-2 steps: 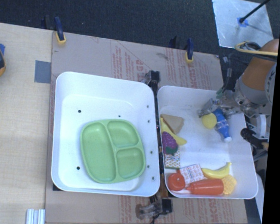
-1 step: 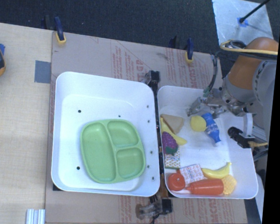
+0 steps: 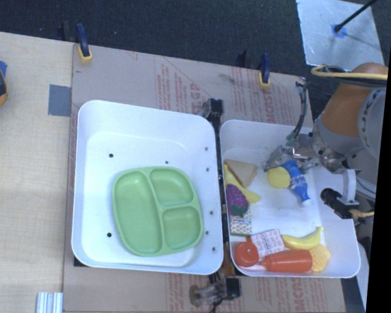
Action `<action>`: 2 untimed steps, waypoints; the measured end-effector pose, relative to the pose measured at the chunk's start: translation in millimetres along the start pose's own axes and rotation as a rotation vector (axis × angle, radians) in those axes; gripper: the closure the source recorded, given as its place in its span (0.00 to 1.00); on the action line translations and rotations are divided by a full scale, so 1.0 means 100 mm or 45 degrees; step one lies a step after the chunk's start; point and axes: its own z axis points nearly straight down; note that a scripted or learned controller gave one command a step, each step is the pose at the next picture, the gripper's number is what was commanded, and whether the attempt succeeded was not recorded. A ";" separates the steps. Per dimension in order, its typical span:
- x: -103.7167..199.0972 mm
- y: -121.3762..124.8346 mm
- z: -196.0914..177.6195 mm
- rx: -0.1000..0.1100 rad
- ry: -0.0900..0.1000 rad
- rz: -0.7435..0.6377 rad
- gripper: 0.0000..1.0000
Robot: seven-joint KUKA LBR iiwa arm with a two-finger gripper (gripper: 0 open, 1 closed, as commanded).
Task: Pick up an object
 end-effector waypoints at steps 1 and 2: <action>-0.23 -0.12 0.00 0.001 0.001 0.002 0.00; 0.05 -0.06 0.00 0.003 0.002 -0.001 0.00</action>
